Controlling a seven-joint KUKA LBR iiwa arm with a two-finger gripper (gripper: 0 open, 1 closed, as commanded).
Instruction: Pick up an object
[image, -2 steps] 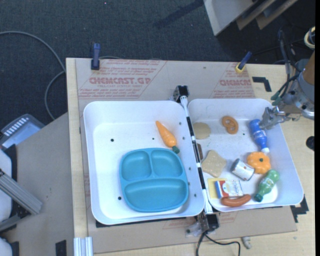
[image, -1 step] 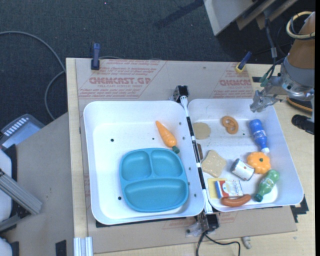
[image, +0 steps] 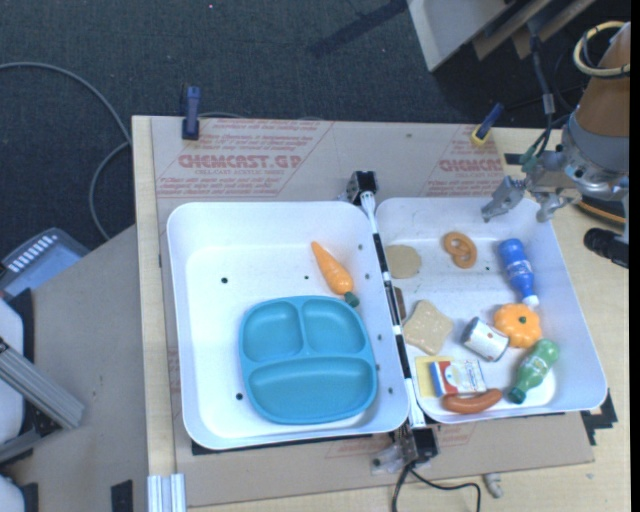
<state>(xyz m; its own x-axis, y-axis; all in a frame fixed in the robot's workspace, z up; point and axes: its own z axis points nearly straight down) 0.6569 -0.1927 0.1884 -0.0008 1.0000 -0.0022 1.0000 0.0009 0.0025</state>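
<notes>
Gripper (image: 528, 197) above right bin (image: 575, 330) far edge, jaws spread, empty. Nearest: blue bottle (image: 515, 264), likely light, rigid, slippery; grasp across body.

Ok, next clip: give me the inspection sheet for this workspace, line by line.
Surface: bench board bearing two white bins, left bin and right bin, side by side.
Job's things: right bin holds pretzel, blue bottle, small pumpkin, green bottle, white can, bread slice, round cookie, sausage, small carton.
Clutter: left bin holds blue divided plate and carrot.
Grippers: gripper above the right bin's far edge, nothing between its fingers.
Cables: grey cable on the floor at left; wires at the bench's near edge.
Surroundings: dark carpet.
</notes>
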